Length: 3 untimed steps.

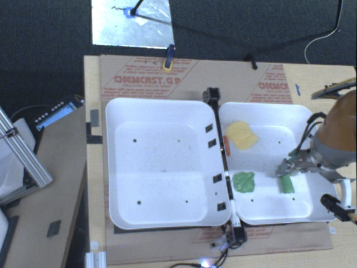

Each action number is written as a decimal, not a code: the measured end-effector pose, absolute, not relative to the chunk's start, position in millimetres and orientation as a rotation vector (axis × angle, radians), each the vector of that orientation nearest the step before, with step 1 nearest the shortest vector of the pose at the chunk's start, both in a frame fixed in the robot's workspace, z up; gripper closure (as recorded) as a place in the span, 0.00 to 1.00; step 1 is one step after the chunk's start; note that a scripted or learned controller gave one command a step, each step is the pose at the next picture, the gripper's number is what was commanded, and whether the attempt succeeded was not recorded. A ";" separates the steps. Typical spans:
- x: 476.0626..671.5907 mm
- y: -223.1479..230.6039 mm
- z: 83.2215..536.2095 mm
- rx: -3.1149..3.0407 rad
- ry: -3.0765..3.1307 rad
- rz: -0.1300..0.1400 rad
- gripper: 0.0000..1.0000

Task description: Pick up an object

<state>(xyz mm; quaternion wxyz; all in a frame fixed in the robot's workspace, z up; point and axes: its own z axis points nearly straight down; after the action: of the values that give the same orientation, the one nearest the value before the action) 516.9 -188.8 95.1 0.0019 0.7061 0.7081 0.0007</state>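
Observation:
The right bin holds a flat yellow piece near its back left and a crumpled green piece near its front left. A small green block lies toward the front right, and a thin orange-red item rests against the left wall. My gripper hangs low in this bin, right at the far end of the green block. The grey and orange arm behind it covers the bin's right side. Nothing shows as lifted off the floor.
The left bin sits beside the right one, with black clips along the shared wall. Both stand on cardboard. A metal sheet lies beyond it, and aluminium rails stand at the left.

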 end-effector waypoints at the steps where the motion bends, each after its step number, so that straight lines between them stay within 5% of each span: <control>1: 596.6 -162.6 140.2 2.205 2.225 0.009 1.00; 2: 627.0 -196.4 192.2 2.211 2.221 0.005 1.00; 3: 647.7 -207.4 334.7 2.203 2.215 0.012 1.00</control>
<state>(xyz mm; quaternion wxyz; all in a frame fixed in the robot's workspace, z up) 647.7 -207.4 334.7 0.0090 0.7051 0.7091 0.0040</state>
